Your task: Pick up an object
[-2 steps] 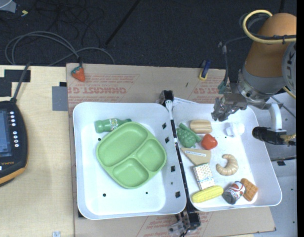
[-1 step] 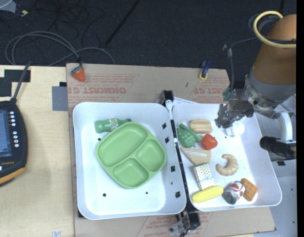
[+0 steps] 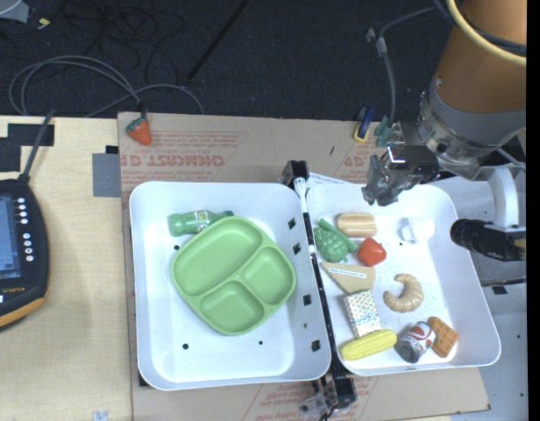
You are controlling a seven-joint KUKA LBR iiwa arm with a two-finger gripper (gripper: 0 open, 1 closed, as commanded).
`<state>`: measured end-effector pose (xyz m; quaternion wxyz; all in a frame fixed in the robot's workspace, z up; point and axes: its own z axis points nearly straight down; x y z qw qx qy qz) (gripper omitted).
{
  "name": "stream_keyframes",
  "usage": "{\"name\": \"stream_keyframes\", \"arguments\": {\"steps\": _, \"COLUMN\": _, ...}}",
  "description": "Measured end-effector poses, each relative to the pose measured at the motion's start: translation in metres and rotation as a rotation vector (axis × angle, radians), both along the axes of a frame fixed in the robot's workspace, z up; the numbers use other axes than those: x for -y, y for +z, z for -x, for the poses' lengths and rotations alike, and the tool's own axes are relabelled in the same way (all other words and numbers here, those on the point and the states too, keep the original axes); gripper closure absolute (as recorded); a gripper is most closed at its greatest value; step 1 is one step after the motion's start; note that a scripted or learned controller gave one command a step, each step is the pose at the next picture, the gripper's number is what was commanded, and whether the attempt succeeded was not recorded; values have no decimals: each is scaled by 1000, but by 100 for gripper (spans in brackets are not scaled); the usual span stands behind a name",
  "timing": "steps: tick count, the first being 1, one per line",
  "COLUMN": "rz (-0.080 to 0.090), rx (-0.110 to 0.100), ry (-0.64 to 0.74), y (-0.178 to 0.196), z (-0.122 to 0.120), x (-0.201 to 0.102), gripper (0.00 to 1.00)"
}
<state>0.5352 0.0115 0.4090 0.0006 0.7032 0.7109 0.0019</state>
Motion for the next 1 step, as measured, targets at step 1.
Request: {"name": "stream_keyframes", "arguments": {"steps": 1, "rz": 3, "rx": -7, "ry": -3, "y": 45, "z": 44, "x": -66, "gripper": 100}}
